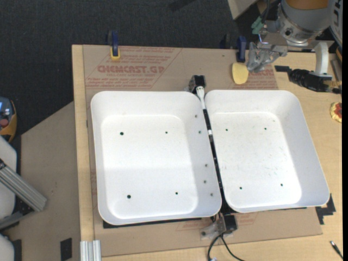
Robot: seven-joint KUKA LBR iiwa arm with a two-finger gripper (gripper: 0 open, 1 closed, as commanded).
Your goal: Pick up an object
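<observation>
The surface point(136, 64) is a brown board carrying two shallow white bins side by side, the left bin point(103, 162) and the right bin point(310, 162), their inner rims touching along a dark strip down the middle. Both show bare white floors with four small dark dots each.

The arm point(304, 4) reaches in at the top right, with the end effector point(260, 60) hanging over the board behind the right bin, outside both bins. Whether it is released or clenched cannot be told at this size and angle, and nothing can be seen in its grip.

One small yellow object point(240, 73) lies on the board just beside the end effector, to its left as the view shows it, near the right bin's far rim. It is the one loose thing to pick.

My judgement: the task is at the approach step, with no grasp made. The next move calls for shifting over the yellow object, coming down around it and closing.

Two blue clamps point(113, 41) hold the board's far edge.
</observation>
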